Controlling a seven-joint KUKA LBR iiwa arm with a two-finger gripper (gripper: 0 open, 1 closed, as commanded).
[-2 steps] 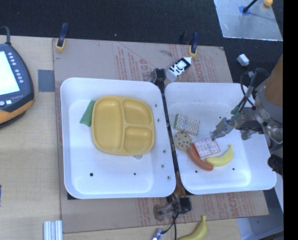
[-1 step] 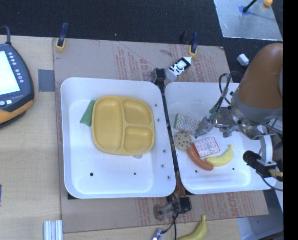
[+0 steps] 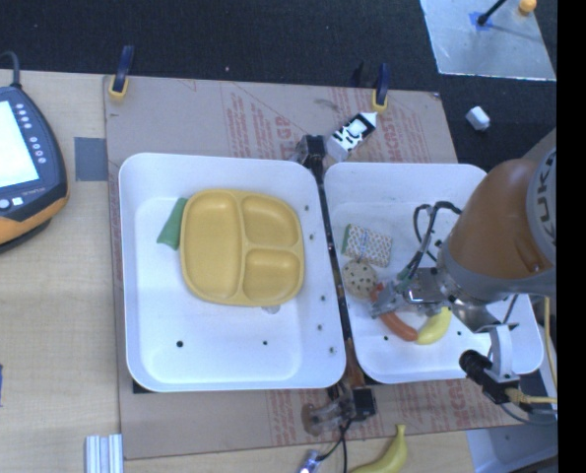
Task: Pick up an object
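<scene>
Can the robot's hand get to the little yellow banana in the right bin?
Probably yes. The hand hangs right beside the yellow banana in the right bin, and nothing covers the banana; only an orange carrot-like toy touches it.

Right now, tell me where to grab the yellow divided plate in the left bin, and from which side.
Take the yellow divided plate by its raised rim, on the right edge nearest the arm, coming down from above with one finger inside a compartment and one outside. It lies flat in the left bin, too wide to span, so I judge only the thin rim offers a pinch.
</scene>
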